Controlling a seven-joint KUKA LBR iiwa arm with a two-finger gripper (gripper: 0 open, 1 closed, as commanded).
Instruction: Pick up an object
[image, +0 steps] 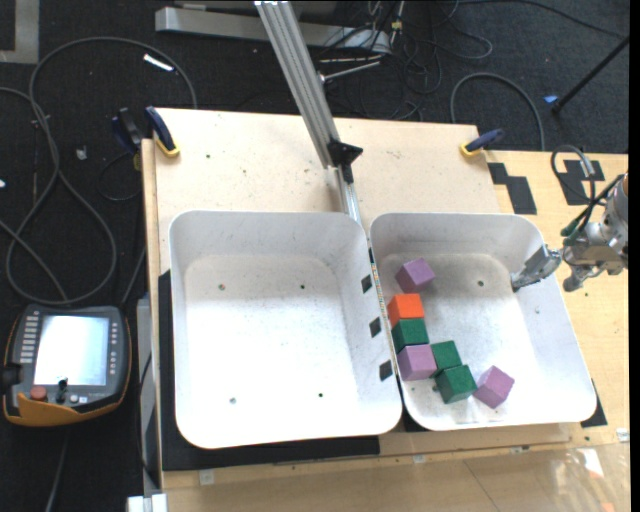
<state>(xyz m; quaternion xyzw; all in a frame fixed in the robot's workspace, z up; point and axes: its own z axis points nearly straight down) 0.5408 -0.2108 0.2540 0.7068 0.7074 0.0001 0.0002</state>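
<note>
Gripper (535, 268) at right edge of frame over right bin's (560, 330) right rim, open or closed can't tell, nothing seen in it; blocks in right bin: purple (415, 273), orange (406, 307), green (409, 333), purple (417, 361), green (445, 354), green (457, 383), purple (494, 386); left bin (190, 300) beside.

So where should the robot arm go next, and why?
Probably inward over the right white bin, toward the small purple cube. The gripper sits at that bin's right rim holding nothing, and the cube stands apart from the other blocks.
</note>
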